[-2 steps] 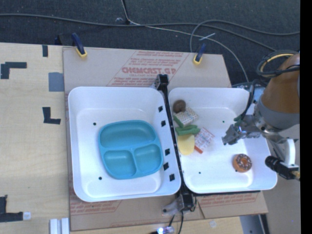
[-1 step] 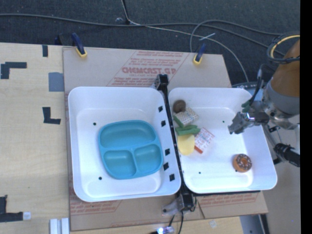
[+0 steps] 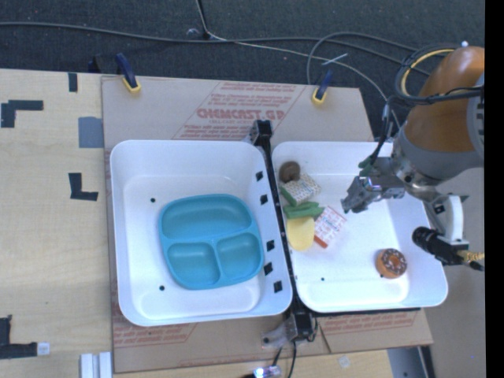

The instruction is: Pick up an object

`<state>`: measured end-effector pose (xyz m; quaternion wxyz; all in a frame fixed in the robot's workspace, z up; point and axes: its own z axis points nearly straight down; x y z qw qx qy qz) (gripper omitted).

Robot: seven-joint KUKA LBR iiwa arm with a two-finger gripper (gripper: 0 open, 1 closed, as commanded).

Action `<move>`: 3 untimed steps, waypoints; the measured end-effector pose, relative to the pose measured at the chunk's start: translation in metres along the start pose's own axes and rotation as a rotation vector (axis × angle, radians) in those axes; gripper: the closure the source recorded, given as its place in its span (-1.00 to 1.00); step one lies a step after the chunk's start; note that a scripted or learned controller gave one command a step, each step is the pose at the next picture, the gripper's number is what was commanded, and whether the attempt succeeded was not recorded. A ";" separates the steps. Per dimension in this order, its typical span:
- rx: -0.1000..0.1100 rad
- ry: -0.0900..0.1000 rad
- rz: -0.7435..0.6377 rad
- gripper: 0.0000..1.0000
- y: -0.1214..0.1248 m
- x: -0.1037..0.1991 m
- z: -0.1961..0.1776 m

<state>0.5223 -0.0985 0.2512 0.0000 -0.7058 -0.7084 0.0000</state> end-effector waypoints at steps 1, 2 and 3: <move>0.001 0.000 -0.003 1.00 -0.001 0.060 0.000; 0.001 0.000 -0.003 1.00 -0.005 0.119 0.001; 0.004 0.000 -0.002 1.00 -0.003 0.174 0.025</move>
